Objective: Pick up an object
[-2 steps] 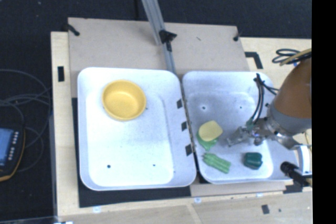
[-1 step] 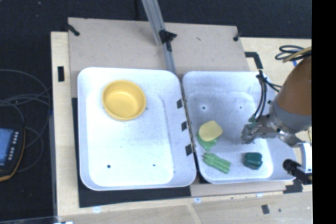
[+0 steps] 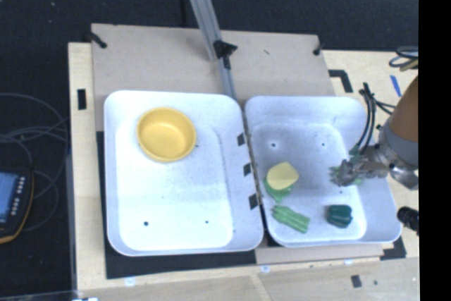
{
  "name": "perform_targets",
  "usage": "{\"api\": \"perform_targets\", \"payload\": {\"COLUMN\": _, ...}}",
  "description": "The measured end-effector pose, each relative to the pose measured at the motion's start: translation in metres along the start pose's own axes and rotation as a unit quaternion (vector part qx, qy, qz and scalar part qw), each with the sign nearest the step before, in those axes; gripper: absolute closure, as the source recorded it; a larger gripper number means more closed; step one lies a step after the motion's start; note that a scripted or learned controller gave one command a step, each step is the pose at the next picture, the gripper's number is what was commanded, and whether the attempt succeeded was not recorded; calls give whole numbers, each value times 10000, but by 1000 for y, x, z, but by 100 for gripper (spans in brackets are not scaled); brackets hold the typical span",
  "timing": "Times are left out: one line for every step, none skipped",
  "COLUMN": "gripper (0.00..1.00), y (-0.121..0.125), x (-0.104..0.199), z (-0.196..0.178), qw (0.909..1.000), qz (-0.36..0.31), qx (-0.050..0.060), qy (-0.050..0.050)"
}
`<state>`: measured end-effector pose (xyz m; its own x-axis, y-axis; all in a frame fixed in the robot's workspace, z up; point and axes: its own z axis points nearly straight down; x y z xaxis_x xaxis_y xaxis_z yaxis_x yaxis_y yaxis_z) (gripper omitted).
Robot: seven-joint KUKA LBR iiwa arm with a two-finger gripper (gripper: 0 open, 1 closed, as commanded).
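At the far left, a handheld screen device (image 3: 10, 202) lies on the dark floor, cut off by the frame edge. The pale worktop (image 3: 176, 278) carries two shallow white bins side by side. The left bin (image 3: 176, 222) holds a yellow bowl (image 3: 166, 134) upright near its upper left corner; the rest of its floor is bare white, with wide room toward the near edge and the right wall. A grey metal rail (image 3: 201, 0) slants down from the top and ends above the seam between the bins.

In the right bin (image 3: 296, 120), a yellow-and-green rounded object (image 3: 281, 178) sits near the left wall. Just below it lies a light green ridged piece (image 3: 292, 219), close to the near wall. A dark green object (image 3: 339, 216) rests further right, near the bin's lower right corner, apart from the others.

The arm (image 3: 403, 130) enters from the right, its orange band partly cut off, wrist angled down over the right bin's right side. The pincer (image 3: 349, 171) hovers above the dark green object; it is small and blurred, so whether it is spread or pressed together cannot be told. The bin's upper half stays open.
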<state>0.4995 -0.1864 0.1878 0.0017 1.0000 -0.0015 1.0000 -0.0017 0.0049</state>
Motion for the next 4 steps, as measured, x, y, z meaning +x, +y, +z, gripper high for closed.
{"api": "perform_targets", "payload": {"gripper": 100, "y": 1, "x": -1, "z": -29, "qw": 10000, "qz": -7, "qx": 8, "qy": 2}}
{"api": "perform_targets", "payload": {"gripper": 100, "y": 26, "x": 41, "z": -25, "qw": 10000, "qz": -29, "qx": 21, "qy": 11}}
{"api": "perform_targets", "payload": {"gripper": 100, "y": 37, "x": 93, "z": -28, "qw": 10000, "qz": -31, "qx": 20, "qy": 12}}
{"api": "perform_targets", "payload": {"gripper": 100, "y": 67, "x": 138, "z": -39, "qw": 10000, "qz": -30, "qx": 17, "qy": 12}}
